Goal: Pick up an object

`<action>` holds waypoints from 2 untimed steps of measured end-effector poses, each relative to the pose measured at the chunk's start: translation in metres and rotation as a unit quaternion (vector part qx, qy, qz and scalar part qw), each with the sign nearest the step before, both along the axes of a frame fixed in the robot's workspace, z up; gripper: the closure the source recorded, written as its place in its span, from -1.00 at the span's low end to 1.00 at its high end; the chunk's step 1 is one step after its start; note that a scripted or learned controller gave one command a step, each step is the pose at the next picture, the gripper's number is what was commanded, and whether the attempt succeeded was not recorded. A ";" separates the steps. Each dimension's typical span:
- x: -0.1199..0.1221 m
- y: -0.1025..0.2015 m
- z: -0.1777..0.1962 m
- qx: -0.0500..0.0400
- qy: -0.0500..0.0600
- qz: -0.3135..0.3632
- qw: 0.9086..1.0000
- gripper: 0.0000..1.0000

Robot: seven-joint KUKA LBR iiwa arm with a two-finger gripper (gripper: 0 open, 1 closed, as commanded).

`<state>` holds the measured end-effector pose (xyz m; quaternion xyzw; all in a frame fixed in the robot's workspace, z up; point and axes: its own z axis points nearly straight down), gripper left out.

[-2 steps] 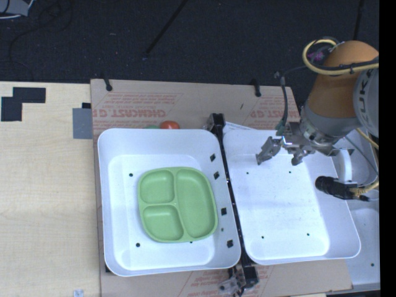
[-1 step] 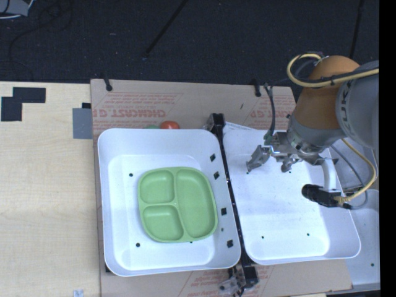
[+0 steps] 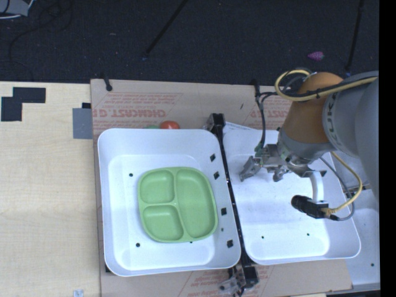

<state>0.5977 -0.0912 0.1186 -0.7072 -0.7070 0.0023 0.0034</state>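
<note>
A light green plate [image 3: 177, 204] with three compartments lies flat in the middle of the left bin [image 3: 117, 166]. My gripper [image 3: 263, 169] hangs over the back left part of the right bin [image 3: 284, 246], close to the divider between the bins. Its two grey fingers [image 3: 249, 169] are spread apart, and only white bin floor shows between them. The orange-banded wrist [image 3: 309, 113] rises behind it to the right.
A small red object [image 3: 169, 125] lies on the cardboard just behind the left bin's back rim. A black part on a yellow cable [image 3: 309, 206] hangs over the right bin, right of my gripper. A black clamp strip [image 3: 224, 178] runs between the bins.
</note>
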 end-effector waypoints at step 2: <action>-0.001 -0.011 0.073 -0.001 -0.005 -0.003 1.000 1.00</action>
